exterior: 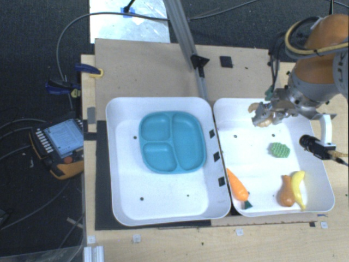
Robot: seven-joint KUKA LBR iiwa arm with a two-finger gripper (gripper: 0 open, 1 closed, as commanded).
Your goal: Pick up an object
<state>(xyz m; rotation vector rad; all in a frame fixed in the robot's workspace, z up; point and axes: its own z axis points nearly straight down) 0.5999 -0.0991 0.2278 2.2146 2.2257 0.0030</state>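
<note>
Reaching in from the upper right of the frame, hovering the gripper [267,113] over the upper left corner of the right bin [240,113], with something small and tan showing at the tip, too blurred for telling whether held or simply lying beneath; not possible telling the pincer's state from this slant. Lying well apart across the right bin's floor, probably scattered loosely for easy single picks: a green bumpy toy [280,149] at centre right, a toy carrot [238,185] resting against the bin's left wall low down, a yellow banana [298,186] touching an orange-brown pear-shaped toy [286,192] near the lower right corner. Sitting alone in the left bin [122,201], a blue divided plate [172,141], likely serving as a place for setting things down. Judging the likeliest target as the tan piece beneath the tip, in the upper left of the right bin. Showing no readable writing or brand anywhere, the handheld device [61,140] at the left edge being too small for reading.
</note>
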